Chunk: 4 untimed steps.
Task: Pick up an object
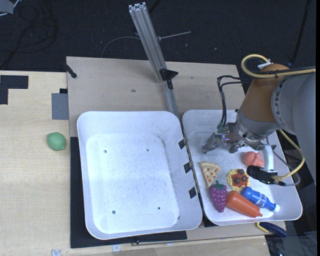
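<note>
The gripper (pixel 220 143) is hovering open over the right bin (pixel 202 122), above the pizza (pixel 209 172) and grapes (pixel 218 195).

A robotics lab was indicated: two white bins (pixel 133 121) were set on a plywood worktop (pixel 21 143), an aluminium rail (pixel 149 39) was mounted at upper centre, and loose cables (pixel 21 4) were strewn upper left.

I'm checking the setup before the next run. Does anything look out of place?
Yes: a green ball lies on the bench left of both bins, while the other toys, like the grapes and carrot, sit in the right bin.
</note>
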Tool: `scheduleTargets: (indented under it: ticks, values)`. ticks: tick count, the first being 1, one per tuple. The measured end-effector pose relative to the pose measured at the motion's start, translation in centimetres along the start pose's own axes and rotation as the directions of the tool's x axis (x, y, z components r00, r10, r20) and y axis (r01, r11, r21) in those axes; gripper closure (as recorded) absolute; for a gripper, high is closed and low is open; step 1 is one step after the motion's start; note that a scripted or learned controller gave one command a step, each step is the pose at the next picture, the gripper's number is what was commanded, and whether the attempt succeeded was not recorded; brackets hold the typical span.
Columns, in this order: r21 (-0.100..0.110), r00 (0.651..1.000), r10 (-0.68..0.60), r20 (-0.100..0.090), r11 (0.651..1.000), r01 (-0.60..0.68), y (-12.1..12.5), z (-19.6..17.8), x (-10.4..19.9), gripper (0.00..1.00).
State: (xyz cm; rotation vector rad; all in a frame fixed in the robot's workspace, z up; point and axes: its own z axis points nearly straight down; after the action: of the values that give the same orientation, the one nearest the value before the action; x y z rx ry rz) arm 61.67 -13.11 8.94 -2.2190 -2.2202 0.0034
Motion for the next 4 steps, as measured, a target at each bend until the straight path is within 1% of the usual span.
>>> scheduleTargets:
  ticks: [1, 2, 3, 4]
  values:
    - [-0.003, 1.0, 0.002, 0.001, 1.0, -0.002, 0.1, -1.2, -0.1, 1.0]
    - [-0.008, 1.0, 0.0, 0.001, 1.0, 0.0, 0.0, -7.2, 0.5, 1.0]
    - [-0.008, 1.0, 0.0, 0.001, 1.0, 0.0, 0.6, -12.8, 1.2, 1.0]
    - [-0.008, 1.0, 0.001, 0.001, 1.0, -0.001, 0.2, -18.9, 1.4, 1.0]
